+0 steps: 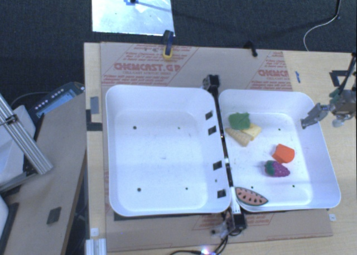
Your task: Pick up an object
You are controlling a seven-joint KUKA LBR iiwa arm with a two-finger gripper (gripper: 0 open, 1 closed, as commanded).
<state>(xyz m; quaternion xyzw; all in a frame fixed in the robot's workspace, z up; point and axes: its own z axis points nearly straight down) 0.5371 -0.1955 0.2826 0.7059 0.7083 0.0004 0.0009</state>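
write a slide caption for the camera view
Gripper over the right bin's far edge; five toy foods inside.

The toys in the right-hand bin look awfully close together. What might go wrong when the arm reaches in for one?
Three risks, as I judge it:
1. The orange block and purple grapes lie side by side, so reaching for one could nudge the other.
2. The green piece rests against the yellow wedge; both might shift together.
3. The watermelon slice lies on the right bin rim, where it could slip off.
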